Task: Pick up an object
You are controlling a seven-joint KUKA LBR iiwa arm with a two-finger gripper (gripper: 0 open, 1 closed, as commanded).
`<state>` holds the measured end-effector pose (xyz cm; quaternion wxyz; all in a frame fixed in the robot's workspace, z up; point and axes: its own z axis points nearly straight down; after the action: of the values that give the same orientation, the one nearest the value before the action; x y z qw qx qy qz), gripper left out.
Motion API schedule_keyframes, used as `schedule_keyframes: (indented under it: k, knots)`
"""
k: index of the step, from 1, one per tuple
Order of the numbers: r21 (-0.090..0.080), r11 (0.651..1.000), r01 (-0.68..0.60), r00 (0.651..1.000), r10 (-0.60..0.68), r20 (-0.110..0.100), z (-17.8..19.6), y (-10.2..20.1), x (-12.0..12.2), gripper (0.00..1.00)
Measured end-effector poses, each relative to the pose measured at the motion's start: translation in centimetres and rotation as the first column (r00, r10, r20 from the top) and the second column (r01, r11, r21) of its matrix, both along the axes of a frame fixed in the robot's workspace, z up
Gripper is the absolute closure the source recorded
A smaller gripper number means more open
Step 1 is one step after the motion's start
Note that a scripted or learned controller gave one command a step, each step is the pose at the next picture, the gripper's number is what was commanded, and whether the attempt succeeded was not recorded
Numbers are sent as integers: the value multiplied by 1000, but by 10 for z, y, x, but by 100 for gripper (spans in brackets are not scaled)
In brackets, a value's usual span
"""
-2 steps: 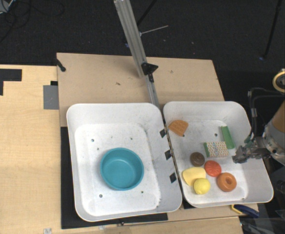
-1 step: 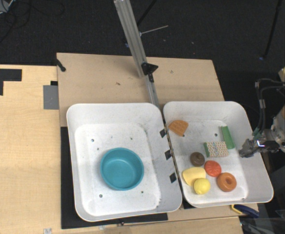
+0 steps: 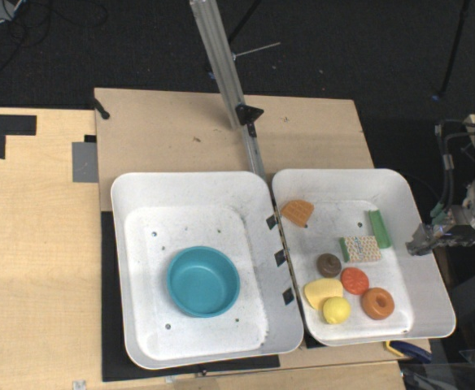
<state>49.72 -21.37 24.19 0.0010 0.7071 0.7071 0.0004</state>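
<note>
pale wooden counter (image 3: 42,242) carries two shallow white bins side by side, with a dark floor and loose cables behind it. no brand, label or legible writing can be read anywhere; the nearest thing to a marking is the speckled pattern on a small square sponge (image 3: 361,249) in the right bin (image 3: 416,205). that bin also holds a green block (image 3: 378,228) just beside the sponge, an orange shell-shaped piece (image 3: 298,212) near its left wall, a small brown ring (image 3: 329,264), a red round piece (image 3: 354,280), an orange doughnut (image 3: 377,303), and two yellow pieces (image 3: 328,300) touching each other. the left bin (image 3: 140,197) holds a teal bowl (image 3: 204,280), upright. a slanted metal rail (image 3: 221,63) runs down to the gap between the bins. the pincer (image 3: 420,243) sits at the right bin's right rim, dark and blurred against the arm's wrist, and i cannot tell how it stands or whether anything is in it. the arm itself is cut off at the right edge.
</note>
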Motion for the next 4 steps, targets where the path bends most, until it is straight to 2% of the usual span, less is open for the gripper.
schedule_keyframes:
  k: [1, 2, 4]
  knots:
    - [1, 1000, -4, 1000, 4, -3, 2, 51, 17, 100]
    - [2, 1000, -4, 1000, 4, -4, -9, 108, 21, 100]
    - [2, 1000, -4, 1000, 4, -4, -8, 219, 18, 100]
